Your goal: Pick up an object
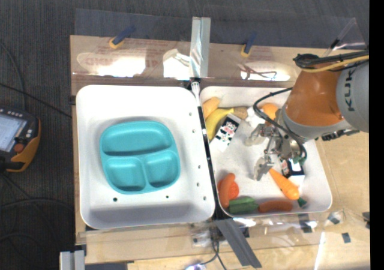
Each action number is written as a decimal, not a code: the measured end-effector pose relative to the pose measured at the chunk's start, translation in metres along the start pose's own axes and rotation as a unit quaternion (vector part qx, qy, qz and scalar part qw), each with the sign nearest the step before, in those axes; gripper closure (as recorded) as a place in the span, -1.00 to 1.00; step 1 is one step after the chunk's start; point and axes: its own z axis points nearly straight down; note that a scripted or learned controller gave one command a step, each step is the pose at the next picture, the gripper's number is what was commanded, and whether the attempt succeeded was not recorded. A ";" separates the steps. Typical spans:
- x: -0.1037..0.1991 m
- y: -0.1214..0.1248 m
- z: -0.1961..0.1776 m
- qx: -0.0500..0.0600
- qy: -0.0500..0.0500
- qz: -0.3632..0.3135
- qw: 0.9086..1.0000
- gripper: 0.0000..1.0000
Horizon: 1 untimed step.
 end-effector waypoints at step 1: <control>0.044 -0.072 -0.001 0.001 0.001 0.047 0.999 -1.00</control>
